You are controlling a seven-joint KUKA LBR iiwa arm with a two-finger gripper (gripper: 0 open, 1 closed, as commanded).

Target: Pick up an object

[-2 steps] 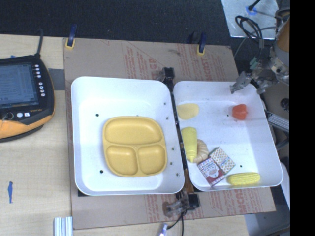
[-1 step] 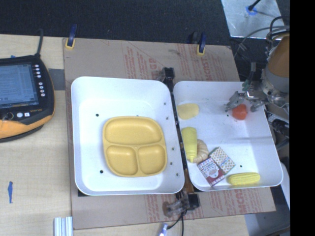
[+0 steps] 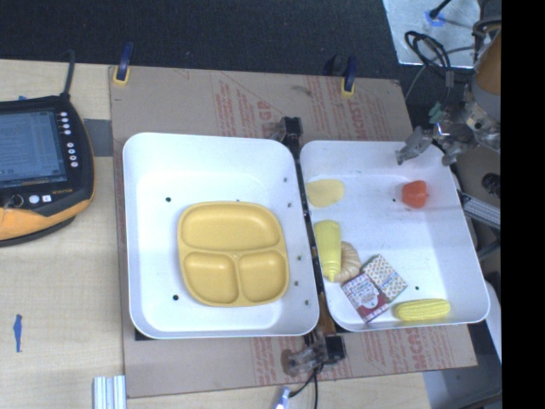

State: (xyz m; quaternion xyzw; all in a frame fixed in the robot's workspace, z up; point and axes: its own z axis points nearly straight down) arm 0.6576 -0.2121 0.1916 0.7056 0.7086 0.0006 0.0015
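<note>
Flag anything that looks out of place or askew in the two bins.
Nothing stands out. The yellow tray sits flat in the left bin; the tomato, corn and packet lie loose in the right bin.

Gripper [image 3: 430, 146] above the right bin's [image 3: 443, 254] far rim, fingers spread, nothing between. Just nearer, inside that bin: red tomato [image 3: 415, 193]. Beside it, left bin [image 3: 153, 228] with yellow divided plate [image 3: 232, 252].
</note>
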